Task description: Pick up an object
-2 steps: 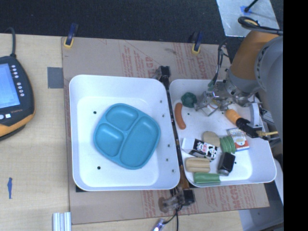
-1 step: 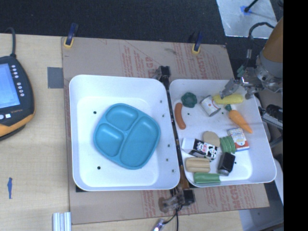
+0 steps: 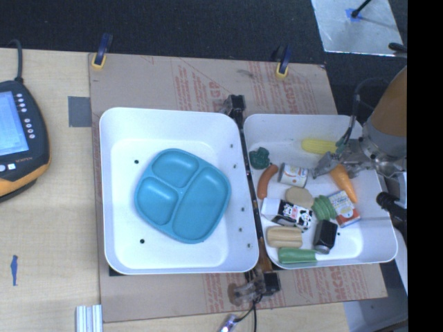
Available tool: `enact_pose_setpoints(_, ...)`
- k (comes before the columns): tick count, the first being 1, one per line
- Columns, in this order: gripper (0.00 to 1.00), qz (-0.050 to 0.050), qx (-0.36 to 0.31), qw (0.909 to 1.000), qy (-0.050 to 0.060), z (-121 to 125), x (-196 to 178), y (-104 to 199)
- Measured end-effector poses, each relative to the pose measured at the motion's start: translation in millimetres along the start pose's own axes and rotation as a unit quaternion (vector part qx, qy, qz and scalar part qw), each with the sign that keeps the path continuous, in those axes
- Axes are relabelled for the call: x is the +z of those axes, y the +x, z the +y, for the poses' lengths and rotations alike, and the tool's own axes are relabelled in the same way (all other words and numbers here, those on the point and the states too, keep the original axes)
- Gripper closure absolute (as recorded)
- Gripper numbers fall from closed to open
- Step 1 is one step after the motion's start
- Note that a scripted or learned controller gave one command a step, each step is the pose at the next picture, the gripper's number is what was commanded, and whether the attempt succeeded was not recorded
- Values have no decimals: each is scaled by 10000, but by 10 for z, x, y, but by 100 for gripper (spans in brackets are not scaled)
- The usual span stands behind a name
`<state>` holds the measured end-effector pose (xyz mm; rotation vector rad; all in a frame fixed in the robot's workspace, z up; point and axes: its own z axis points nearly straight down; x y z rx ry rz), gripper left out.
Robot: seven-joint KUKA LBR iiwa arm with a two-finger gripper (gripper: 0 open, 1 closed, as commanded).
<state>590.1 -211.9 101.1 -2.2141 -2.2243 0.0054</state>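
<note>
My gripper [image 3: 333,160] hangs over the upper right part of the right bin [image 3: 374,251], at the end of the grey arm coming in from the right. It sits between a yellow corn cob [image 3: 317,145] just above it and an orange carrot [image 3: 344,183] just below it. A small white can [image 3: 294,176] lies to its left. Nothing can be seen held in it. More items in this bin: an orange sausage [image 3: 266,180], a cow-patterned carton [image 3: 294,214], a tan roll [image 3: 284,236], a green cucumber [image 3: 297,256] and a black box [image 3: 324,234].
The left bin [image 3: 118,247] holds a blue divided plate [image 3: 183,195]. A dark green piece [image 3: 259,158] lies by the wall between the bins. A handheld control pad [image 3: 17,133] rests on the bench at far left. Clamps [image 3: 101,50] hold the cardboard at the back.
</note>
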Motion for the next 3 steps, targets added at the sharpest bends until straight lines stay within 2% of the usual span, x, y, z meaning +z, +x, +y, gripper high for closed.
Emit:
enact_pose_setpoints(1, 100, -3, -9, 10000, -1, 6, -111, -8)
enact_pose_setpoints(2, 100, -1, -6, 10000, -18, 421, 68, 626)
enact_pose_setpoints(3, 100, 4, -1, 10000, -11, 50, -913, 1405)
